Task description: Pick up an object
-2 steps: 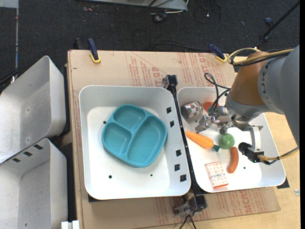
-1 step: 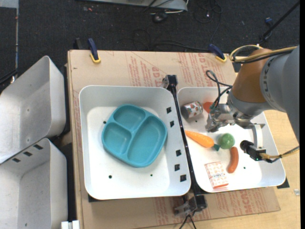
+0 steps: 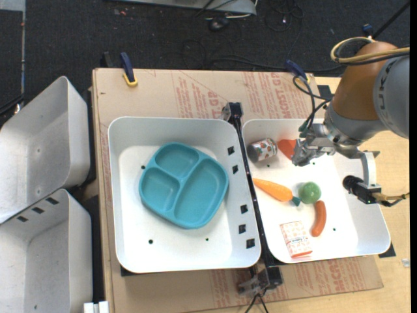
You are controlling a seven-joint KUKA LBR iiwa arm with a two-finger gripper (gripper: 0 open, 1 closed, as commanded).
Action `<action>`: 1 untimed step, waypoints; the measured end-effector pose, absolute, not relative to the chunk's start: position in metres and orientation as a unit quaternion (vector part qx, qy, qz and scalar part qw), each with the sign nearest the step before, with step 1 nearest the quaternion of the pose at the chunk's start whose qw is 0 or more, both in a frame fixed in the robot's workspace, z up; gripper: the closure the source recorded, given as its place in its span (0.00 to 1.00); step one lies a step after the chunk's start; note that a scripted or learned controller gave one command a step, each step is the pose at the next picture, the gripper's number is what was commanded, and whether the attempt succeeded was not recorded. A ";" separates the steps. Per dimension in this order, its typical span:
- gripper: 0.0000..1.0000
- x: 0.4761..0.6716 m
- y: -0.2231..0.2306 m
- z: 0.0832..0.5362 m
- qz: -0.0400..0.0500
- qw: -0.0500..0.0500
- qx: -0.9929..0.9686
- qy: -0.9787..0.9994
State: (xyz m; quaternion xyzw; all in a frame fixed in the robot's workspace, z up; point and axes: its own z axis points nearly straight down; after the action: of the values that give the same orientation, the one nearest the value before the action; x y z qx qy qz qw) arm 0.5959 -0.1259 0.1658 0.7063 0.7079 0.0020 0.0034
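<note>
— Nearest: small carton (image 3: pixel 295 237) at six o'clock of right bin (image 3: pixel 365 237); carrot (image 3: pixel 273 190), green ball (image 3: pixel 309 191), sausage (image 3: pixel 318 218) above.

— Gripper (image 3: pixel 303 155)? Down at eleven o'clock near orange piece (image 3: pixel 286 148); opening impossible to tell. Probably mid-approach; next, centre and close.

Bright, even overhead light, white bins (image 3: pixel 124 194) near washed out with mild glare, soft short shadows under the blue plate (image 3: pixel 184 184), dark floor (image 3: pixel 58 25) dim, focus fairly sharp, slight graininess.
</note>
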 end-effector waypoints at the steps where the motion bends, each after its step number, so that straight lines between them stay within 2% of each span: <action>1: 1.00 0.597 -0.126 0.219 0.002 0.003 0.706 0.708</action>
State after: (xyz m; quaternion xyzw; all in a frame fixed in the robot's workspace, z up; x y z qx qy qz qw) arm 0.5974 -0.1261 0.2193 0.7059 0.7083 0.0017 0.0030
